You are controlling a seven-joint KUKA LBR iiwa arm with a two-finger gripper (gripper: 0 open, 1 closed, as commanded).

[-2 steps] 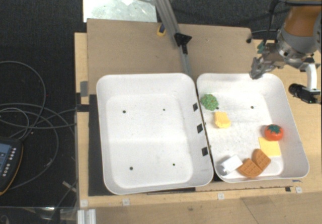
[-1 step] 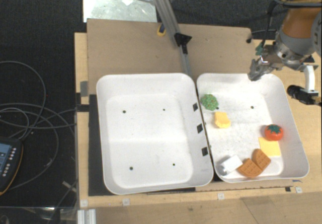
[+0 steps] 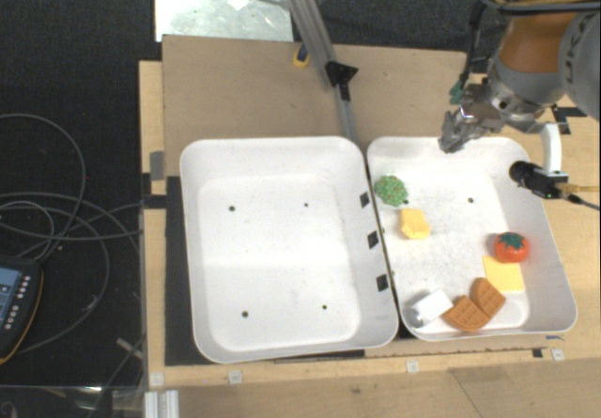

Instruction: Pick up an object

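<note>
The right bin (image 3: 540, 219) holds several toy items: a green broccoli piece (image 3: 391, 189), a yellow block (image 3: 414, 224), a red tomato (image 3: 510, 246), a flat yellow cheese slice (image 3: 504, 274), a brown waffle (image 3: 475, 305) and a small white and grey piece (image 3: 431, 306). My gripper (image 3: 454, 139) hangs over the far edge of this bin, well above and behind the broccoli, apart from every item. Nothing shows between its tips.
The left bin (image 3: 202, 219) lies beside the right one, joined by black clips along the shared edge. A grey pole (image 3: 310, 22) slants over the cardboard behind the bins. Cables lie on the dark floor to the left.
</note>
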